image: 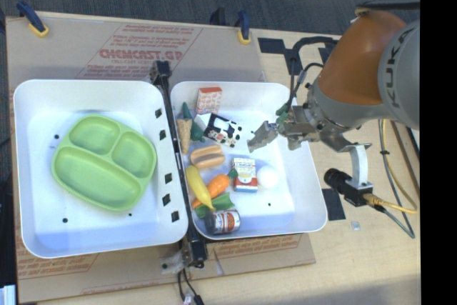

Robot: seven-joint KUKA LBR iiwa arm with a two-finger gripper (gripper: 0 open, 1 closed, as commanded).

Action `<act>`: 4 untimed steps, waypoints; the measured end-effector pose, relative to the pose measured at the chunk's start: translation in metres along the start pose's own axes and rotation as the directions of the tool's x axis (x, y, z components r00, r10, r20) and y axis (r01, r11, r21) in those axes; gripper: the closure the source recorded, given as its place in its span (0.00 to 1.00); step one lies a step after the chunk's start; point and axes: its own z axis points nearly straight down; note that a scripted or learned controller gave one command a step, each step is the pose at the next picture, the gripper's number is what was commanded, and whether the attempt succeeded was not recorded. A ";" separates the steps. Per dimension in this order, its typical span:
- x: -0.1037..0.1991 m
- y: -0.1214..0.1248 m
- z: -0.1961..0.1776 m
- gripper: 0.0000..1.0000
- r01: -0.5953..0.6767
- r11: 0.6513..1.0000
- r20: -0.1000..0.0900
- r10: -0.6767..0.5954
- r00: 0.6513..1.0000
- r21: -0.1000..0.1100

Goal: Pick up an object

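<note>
1. At the near end of the right bin [303, 214] a small can [223, 222] lies on its side against the front wall, red label showing.
2. Just behind the can, a yellow banana [198, 186] runs along the bin's left wall, with an orange carrot [218, 186] leaning against it.
3. To the right of the carrot stands a small red-and-white carton [245, 173] — a white egg [268, 177] sits just beside it on the bin floor.
4. Behind the carrot lies a hot dog [207, 156] in its bun, and behind that a black-and-white cow-patterned piece [223, 131].
5. Near the left wall an ice-cream cone [185, 133] points toward the near end, with a dark green item touching its far end; I cannot tell what that item is.
6. Near the far wall of this bin stands a reddish box [208, 99].
7. The gripper [261, 136] hangs over the right half of the right bin, above bare floor behind the carton — its fingers look spread apart, nothing between them.
8. The arm [364, 75], grey with an orange band, reaches in from the right.
9. The left bin [32, 153] holds a green divided plate [104, 162], lying flat near its middle.
</note>
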 end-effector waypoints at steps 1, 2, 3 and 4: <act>0.000 0.000 0.000 0.00 0.000 1.000 0.000 0.000 1.000 0.000; 0.000 0.000 0.000 0.00 0.000 1.000 0.000 0.000 1.000 0.000; 0.000 0.000 0.000 0.00 0.000 1.000 0.000 0.000 1.000 0.000; 0.000 0.000 0.000 0.00 0.000 1.000 0.000 0.000 1.000 0.000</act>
